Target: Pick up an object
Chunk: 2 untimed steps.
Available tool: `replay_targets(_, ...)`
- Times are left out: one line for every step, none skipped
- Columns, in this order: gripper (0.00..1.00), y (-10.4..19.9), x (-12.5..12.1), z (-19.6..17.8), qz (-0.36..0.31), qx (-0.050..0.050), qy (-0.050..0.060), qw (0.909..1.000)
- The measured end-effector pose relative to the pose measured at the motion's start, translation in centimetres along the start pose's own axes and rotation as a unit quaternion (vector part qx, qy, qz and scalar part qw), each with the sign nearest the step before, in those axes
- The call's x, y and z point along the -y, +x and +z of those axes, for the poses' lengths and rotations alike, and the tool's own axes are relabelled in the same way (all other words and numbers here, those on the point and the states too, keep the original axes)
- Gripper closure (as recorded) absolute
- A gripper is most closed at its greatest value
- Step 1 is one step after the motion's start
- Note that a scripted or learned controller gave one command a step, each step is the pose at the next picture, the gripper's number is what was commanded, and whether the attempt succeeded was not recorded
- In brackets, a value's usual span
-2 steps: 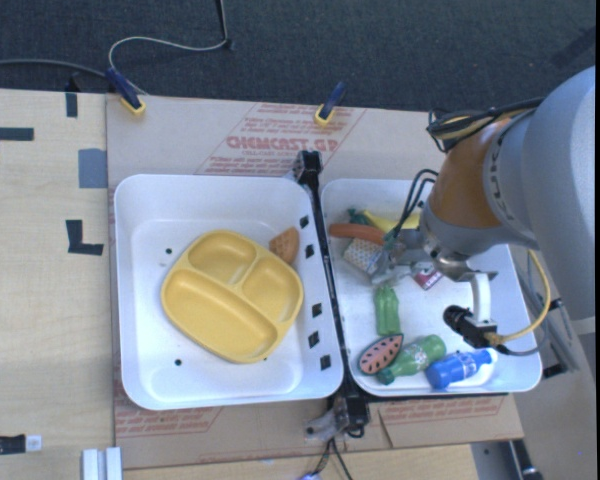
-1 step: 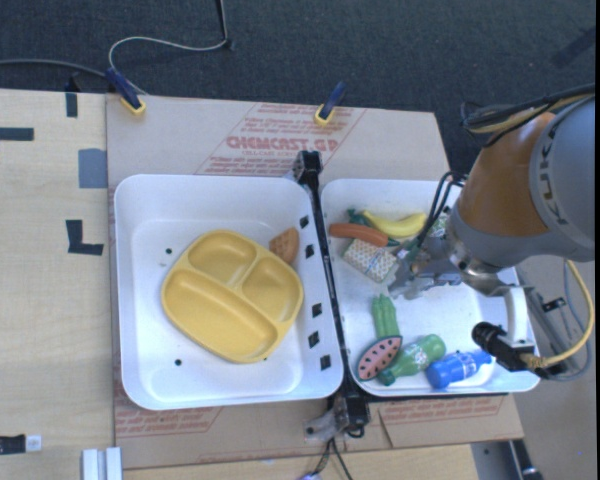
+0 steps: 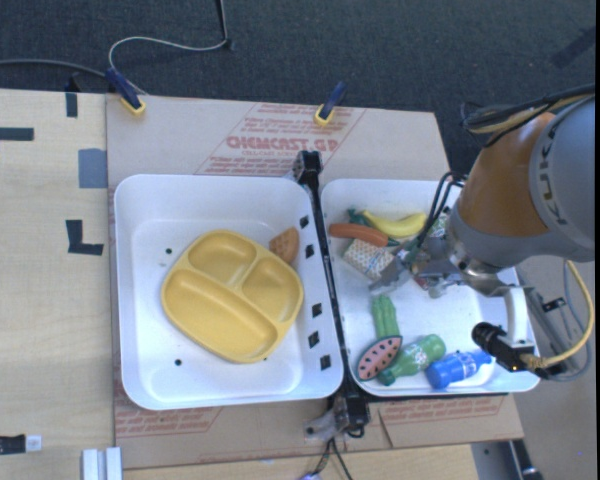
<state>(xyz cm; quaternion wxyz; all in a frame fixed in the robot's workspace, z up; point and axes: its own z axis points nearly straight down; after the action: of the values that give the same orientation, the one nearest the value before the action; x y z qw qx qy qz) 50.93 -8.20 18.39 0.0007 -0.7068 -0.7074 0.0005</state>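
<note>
The right bin point(image 3: 352, 334) holds several toy foods: a banana point(image 3: 398, 224), a red-orange carrot point(image 3: 357, 234), a patterned block point(image 3: 367, 258), a green vegetable point(image 3: 385, 317), a watermelon slice point(image 3: 377, 358), a green bottle point(image 3: 417, 355) and a blue bottle point(image 3: 457, 368). My gripper point(image 3: 408, 272) hangs low over the middle of this bin, just right of the patterned block and above the green vegetable. I see nothing between its fingers. The grey arm with its orange band covers the bin's right side.
The left bin point(image 3: 140, 298) holds a yellow divided plate point(image 3: 232, 293) and a small brown piece point(image 3: 285, 244) at the plate's upper right. A black divider point(image 3: 317, 258) runs between the bins. Cables and clips lie on the cardboard behind.
</note>
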Motion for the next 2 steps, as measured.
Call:
replay_targets(0.00, -5.1, 0.6, 6.8, 0.001, 0.000, 0.001, 1.0000)
replay_targets(0.00, -4.9, -5.6, 9.8, 0.000, 0.000, -0.002, 1.0000)
